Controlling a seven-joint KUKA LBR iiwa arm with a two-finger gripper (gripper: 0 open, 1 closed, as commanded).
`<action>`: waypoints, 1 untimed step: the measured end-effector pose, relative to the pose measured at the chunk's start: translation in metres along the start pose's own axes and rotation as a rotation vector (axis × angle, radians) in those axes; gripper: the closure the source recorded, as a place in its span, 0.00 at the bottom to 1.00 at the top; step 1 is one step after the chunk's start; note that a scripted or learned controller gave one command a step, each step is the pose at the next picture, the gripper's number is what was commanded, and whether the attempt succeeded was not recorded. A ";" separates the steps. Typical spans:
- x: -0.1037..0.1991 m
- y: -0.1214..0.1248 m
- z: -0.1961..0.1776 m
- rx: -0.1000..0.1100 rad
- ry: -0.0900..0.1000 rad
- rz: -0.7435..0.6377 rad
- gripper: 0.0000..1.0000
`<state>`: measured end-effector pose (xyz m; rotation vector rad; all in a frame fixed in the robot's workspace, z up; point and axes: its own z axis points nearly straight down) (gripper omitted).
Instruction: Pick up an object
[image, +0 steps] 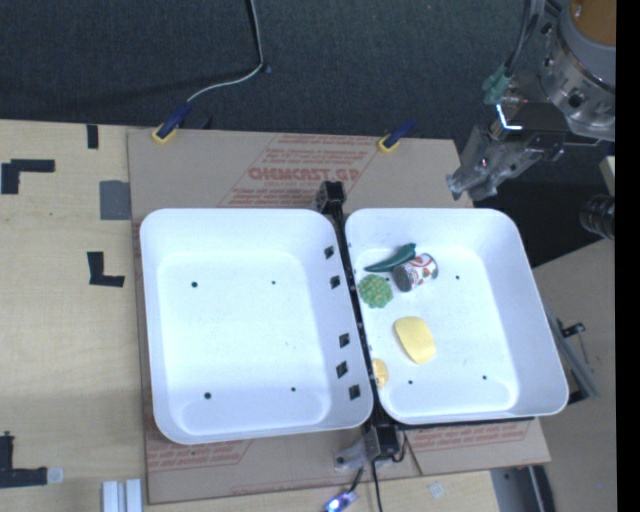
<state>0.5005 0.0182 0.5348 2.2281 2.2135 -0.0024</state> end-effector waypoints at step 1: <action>-0.154 -0.001 0.000 -0.001 -0.003 0.009 1.00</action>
